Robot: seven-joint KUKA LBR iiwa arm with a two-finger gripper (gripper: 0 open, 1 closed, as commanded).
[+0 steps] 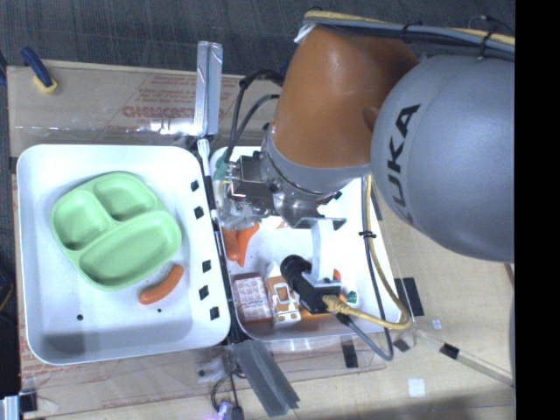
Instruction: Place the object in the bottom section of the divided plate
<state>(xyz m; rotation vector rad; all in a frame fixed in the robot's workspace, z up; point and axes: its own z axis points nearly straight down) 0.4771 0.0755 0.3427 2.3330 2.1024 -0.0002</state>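
Carrot: the orange carrot lies in my right bin, by the wall it shares with the left bin, just under my wrist.
Handling: looks like a light plastic toy, stiff and smooth, tapered, so likely to slip; I'd pinch across its thick middle, not the thin tip.
Hand: my hand sits just above the carrot, half buried under my own arm; released or clenched, I cannot tell.
Plate: the green plate waits in the left bin, its wide bottom section bare and facing the near edge.
Sausage: an orange-red sausage rests on the bin floor, just beside the plate's lower rim, not on it.
Neighbours: a brown waffle block and a black piece crowd the right bin below the carrot.
Counter: both bins sit on the counter.
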